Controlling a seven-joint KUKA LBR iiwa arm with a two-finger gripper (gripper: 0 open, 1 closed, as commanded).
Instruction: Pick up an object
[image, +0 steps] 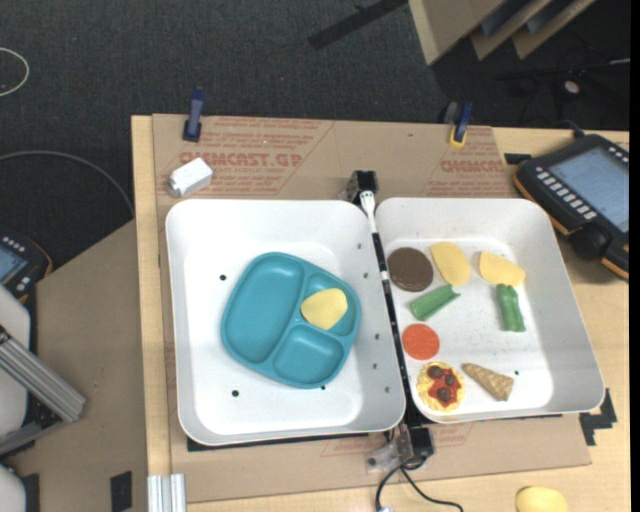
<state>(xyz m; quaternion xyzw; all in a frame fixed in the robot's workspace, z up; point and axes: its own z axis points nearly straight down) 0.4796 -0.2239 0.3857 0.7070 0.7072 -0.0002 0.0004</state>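
From where I sit, I cannot tell anything of the robot's own colours, bands, cables or markings. The one piece of its kit on my feed is the control pendant (585, 190), lying at the far right edge of the desk (300, 160). It has a dark, near-black casing with rounded corners and a large pale grey-blue screen set at a slant. A column of small dark buttons runs along the screen's left side. A thin amber strip edges the underside of the casing. Any lettering on it is too small for me to read.
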